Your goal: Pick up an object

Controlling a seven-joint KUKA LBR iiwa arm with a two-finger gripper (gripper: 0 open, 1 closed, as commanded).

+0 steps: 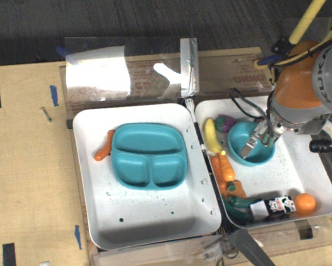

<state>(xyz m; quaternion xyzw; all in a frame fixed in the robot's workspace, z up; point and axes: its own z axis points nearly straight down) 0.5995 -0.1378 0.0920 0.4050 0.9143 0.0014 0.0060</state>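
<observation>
My gripper (257,143) reaches down from the right into a teal bowl (244,151) at the back of the right bin (309,168). Beside the bowl on its left lie a yellow banana (212,135) and purple grapes (227,122). Orange carrots (224,168) lie along the bin's left wall. At the front of the bin are a green item (237,203), a black bottle with a white label (270,207) and an orange (305,204). I see nothing lifted by the gripper.
The left bin (103,211) holds a teal divided plate (149,155) with an orange sausage-shaped item (103,149) against its left edge. The grey arm with its orange band (301,84) hangs over the right bin's back right corner.
</observation>
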